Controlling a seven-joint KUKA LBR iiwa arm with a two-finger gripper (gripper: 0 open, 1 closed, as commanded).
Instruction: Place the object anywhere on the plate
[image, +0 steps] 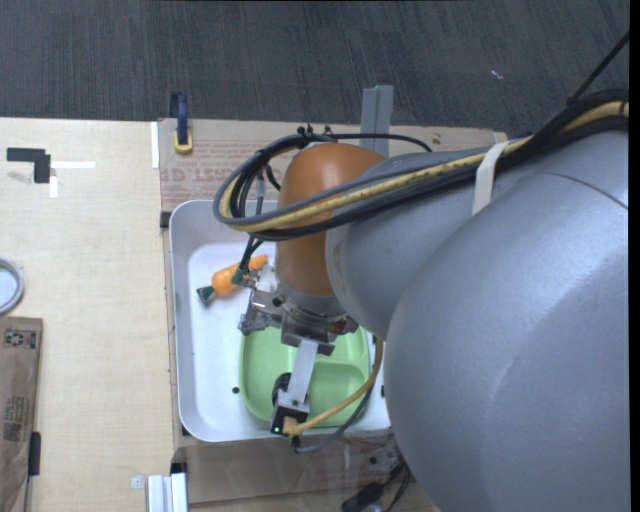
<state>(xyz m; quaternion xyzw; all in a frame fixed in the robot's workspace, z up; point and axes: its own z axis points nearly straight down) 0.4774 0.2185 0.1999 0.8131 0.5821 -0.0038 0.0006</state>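
Observation:
A light green plate lies in the near part of the white bin. An orange toy carrot with a green top rests on the bin floor beyond the plate, at the bin's left. My gripper hangs over the plate's far part, to the right of and a little nearer than the carrot. The wrist and its mount cover the gripper's tips. A large part of the arm hides the bin's right side.
The grey arm with its orange band and looping black and yellow cables fills the right half. Left of the bin is the wooden bench with a metal ring, a brown packet and a clamp.

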